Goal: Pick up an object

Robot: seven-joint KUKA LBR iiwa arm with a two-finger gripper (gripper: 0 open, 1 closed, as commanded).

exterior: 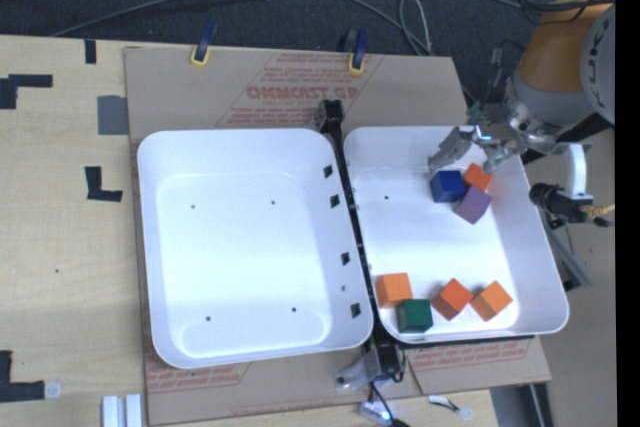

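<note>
Gripper spread open over the far blocks in the right bin.

Near wall of right bin (540, 315): green block (414, 316), three orange blocks (393, 288), (453, 298), (491, 300). Farther back: purple block (473, 204), blue block (448, 186), small orange block (477, 178). Gripper (472, 149) sits just above these, fingers apart, holding nothing. Left bin (150, 155) lies alongside.
</note>
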